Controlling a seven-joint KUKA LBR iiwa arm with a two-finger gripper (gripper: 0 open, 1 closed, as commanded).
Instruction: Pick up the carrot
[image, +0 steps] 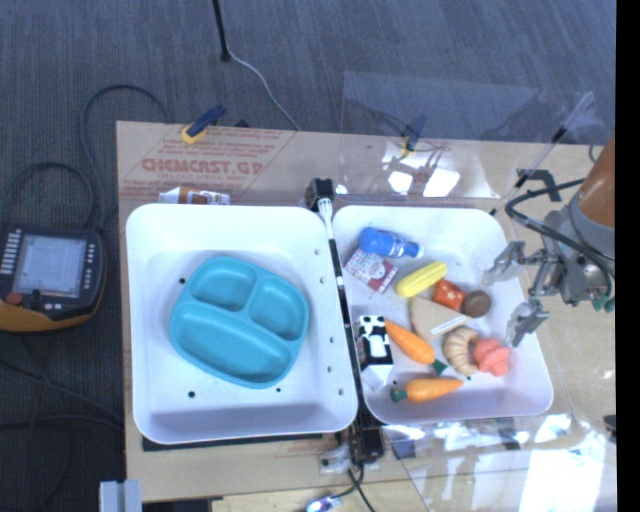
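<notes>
You have the gripper (519, 292) spread and holding nothing over the right bin's (520, 395) 3 o'clock rim, the carrot (432, 389) lying flat near the 6 o'clock wall, probably too close beside it for an easy grab.

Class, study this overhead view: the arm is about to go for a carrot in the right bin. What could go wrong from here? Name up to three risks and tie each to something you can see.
1. Two carrots lie in the right bin: one carrot mid-bin, another near the front wall. The program may waver between them.
2. The croissant and pink toy crowd both, so the tool could knock or grab them instead.
3. The front carrot sits close to the wall, risking a collision.
</notes>
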